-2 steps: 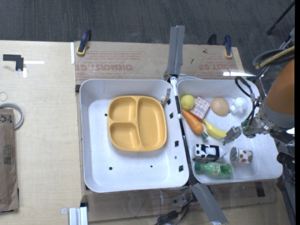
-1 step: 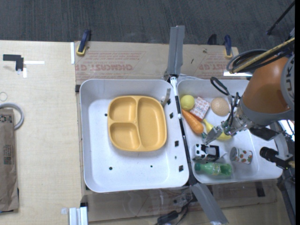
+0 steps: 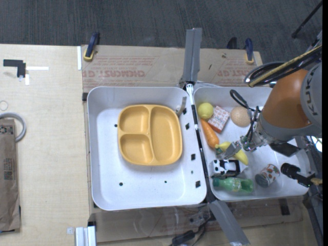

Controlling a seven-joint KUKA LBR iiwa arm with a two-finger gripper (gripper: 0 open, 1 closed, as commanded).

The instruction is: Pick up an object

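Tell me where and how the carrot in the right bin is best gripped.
Probably at mid-length, from above, with the gripper closing across the carrot's narrow width. It lies flat and slanted, the lemon at its top end and the bin divider close alongside.

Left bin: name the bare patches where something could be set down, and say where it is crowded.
Left bin: bare floor below the yellow plate and along its left wall. Right bin is crowded: lemon, carrot, bottle and can cluster around the gripper.

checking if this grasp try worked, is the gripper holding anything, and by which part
Cannot be told. The gripper is down at the banana in the right bin, its tips too small to read.
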